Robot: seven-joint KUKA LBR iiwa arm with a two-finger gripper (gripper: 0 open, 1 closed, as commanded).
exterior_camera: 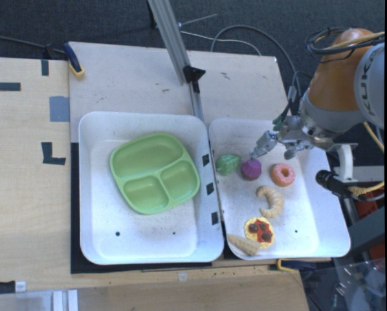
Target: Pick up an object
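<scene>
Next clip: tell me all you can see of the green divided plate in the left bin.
The pale green, plastic-looking divided plate has three compartments, one long and two smaller, with rounded corners. It lies flat, turned askew, on the floor of the left white bin, toward that bin's upper middle. Nothing sits in its compartments, and nothing but the bin touches it.

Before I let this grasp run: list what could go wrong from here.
1. The pincer hangs above the purple piece, with the green piece and the donut close on either side; a descent slightly off could knock a neighbour instead.
2. The purple piece looks rounded, so it may slip away.
3. The bin divider is near, risking a collision.
</scene>
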